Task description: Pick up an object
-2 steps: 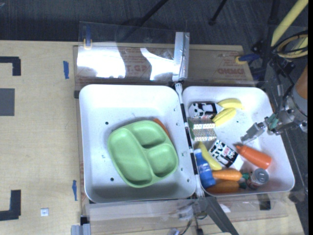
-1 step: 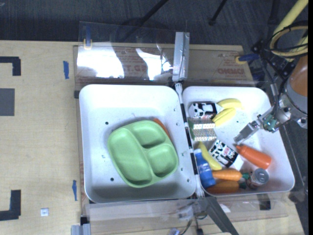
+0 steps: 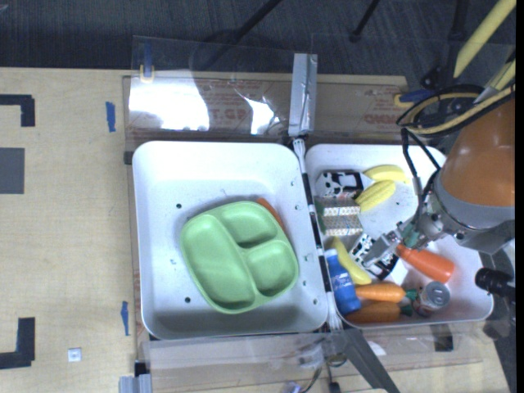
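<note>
Pincer (image 3: 378, 248) low in right bin (image 3: 471, 305), grip state unclear, orange carrot (image 3: 426, 263) just right of it

Green tray (image 3: 237, 256) in white left bin (image 3: 155, 178). White right bin (image 3: 471, 305): yellow bananas (image 3: 381, 185), black-and-white spotted box (image 3: 340, 184), orange carrots (image 3: 381, 293), blue bottle (image 3: 341, 282). Arm (image 3: 483, 170) grey with orange band.

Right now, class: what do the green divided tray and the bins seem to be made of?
Green divided tray: probably moulded plastic, matte; even colour, rounded compartment edges, soft highlights. Left bin and right bin: likely plastic or coated metal, smooth white; uniform surface with rounded corners. The look leaves it open.
</note>
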Action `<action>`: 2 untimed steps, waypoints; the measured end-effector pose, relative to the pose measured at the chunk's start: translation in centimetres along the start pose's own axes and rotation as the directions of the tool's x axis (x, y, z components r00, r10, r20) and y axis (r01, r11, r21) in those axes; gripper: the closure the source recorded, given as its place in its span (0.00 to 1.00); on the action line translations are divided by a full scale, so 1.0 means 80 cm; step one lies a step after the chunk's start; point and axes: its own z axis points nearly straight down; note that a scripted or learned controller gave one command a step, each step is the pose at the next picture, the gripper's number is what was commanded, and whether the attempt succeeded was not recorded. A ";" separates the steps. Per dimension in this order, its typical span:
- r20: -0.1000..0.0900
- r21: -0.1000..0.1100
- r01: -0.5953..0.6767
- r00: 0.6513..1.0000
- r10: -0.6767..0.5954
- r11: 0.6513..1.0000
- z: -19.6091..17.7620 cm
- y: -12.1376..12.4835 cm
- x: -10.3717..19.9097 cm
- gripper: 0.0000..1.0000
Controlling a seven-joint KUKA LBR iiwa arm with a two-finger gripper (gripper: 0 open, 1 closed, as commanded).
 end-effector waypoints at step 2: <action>0.003 -0.002 0.218 0.976 -0.218 0.976 -0.284 0.048 0.039 0.00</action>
